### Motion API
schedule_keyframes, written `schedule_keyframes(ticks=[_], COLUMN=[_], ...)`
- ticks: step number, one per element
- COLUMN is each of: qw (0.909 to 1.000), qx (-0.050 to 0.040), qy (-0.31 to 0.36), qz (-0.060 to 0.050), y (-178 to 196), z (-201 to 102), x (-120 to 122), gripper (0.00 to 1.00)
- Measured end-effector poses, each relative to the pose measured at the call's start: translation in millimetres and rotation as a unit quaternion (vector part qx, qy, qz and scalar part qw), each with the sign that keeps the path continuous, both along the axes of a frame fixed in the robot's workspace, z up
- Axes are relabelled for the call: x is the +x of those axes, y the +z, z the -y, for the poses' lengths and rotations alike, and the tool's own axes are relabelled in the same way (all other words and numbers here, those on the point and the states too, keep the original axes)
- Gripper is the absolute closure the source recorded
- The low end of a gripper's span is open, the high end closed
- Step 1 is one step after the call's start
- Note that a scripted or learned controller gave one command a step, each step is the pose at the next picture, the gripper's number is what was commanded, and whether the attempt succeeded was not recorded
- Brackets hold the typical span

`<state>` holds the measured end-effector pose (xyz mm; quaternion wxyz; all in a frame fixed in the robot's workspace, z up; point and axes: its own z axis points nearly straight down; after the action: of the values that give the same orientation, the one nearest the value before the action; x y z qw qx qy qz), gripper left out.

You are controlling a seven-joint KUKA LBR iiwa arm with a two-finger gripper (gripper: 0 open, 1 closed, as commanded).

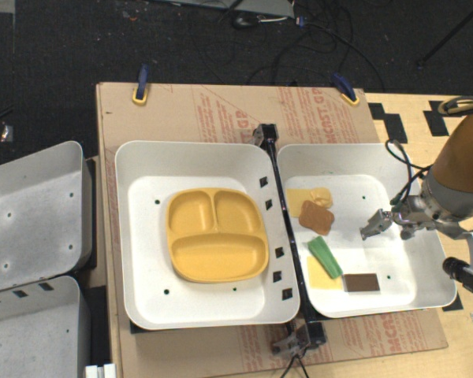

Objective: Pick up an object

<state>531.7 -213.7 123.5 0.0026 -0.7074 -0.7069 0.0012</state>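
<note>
The right bin (378,302) holds several small objects. A brown lumpy piece (317,218) lies on a pale yellow piece (309,198) near the bin's left side. Below them a green stick (325,255) lies slantwise over another yellow piece (322,274), and a dark brown block (361,283) rests near the front wall. My gripper (376,226) hangs over the right half of this bin, to the right of the brown piece, pointing left. Nothing shows between its fingers. The arm's orange band (461,157) is at the right edge.
The left bin (134,235) contains a yellow divided plate (217,235). A black divider (280,227) with clips runs between the bins. Both bins sit on a cardboard sheet (197,109) clamped at the back. Grey trays (31,211) lie off to the left.
</note>
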Motion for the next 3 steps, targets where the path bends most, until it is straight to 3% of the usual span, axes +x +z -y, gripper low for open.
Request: schedule_keyframes(ticks=[1, 2, 3], qw=[1.0, 1.0, 1.0], qx=[-0.0004, -0.0012, -0.002], qy=[0.0, 0.0, 0.002], qz=[0.001, 0.003, 0.005], y=[-33, -21, 37], z=[-1, -1, -9], x=[0, 0, -1], gripper=[0.0, 1.0, 1.0])
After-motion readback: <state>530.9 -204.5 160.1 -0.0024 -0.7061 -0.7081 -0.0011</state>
